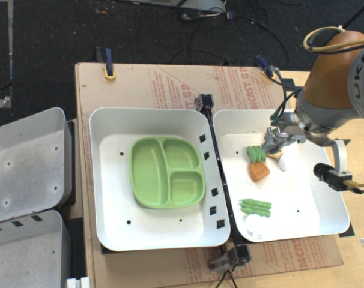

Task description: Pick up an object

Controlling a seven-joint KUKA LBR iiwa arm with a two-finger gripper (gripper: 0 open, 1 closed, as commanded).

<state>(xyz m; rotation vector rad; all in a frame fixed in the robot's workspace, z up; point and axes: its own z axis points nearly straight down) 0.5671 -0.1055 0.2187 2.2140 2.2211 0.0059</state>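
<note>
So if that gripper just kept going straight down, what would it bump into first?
Probably the green ridged piece right under the gripper, beside the orange block in the right bin; depth is hard to judge from this slant.

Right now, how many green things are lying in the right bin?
2: one green piece by the gripper, above the orange piece; one green bundle nearer the front. The arm may hide others.
</note>
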